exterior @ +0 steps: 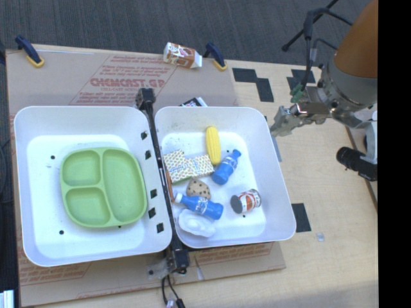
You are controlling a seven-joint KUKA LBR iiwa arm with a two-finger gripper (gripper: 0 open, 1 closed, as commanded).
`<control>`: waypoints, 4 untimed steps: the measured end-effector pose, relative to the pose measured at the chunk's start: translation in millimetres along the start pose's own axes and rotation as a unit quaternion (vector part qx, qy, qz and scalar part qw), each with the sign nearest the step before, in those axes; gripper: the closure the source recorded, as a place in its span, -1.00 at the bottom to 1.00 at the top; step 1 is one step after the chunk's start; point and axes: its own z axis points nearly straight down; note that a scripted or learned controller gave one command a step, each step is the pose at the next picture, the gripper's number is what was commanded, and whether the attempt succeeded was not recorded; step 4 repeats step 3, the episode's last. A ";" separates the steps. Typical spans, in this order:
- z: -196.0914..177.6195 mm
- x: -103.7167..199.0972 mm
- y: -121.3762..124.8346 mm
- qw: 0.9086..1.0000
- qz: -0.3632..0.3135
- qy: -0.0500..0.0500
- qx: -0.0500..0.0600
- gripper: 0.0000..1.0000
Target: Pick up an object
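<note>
objects crowd the right bin (273, 172): corn (212, 144), two blue bottles, a can (246, 201). gripper (282, 122) hovers beside its rim, holding nothing; its opening i cannot tell.

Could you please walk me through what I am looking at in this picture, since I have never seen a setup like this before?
This is one camera fixed above a workbench, looking down at a slant. The grey and orange shape at the right is a robot arm; its tool hangs just outside the right bin, and nothing is visible in its grasp. Two shallow white bins sit side by side. The left bin has a green divided plate. The right one has a toy corn cob, two blue bottles, a patterned box, a cookie, a small can and a white object. A small packet lies on the cardboard behind the bins.
</note>
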 end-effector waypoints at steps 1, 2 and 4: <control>165.9 150.1 -7.1 1.000 0.000 0.002 0.004 1.00; 165.0 148.8 -7.0 1.000 0.000 0.002 0.004 -1.00; 165.0 148.8 -7.0 1.000 0.000 0.002 0.004 -1.00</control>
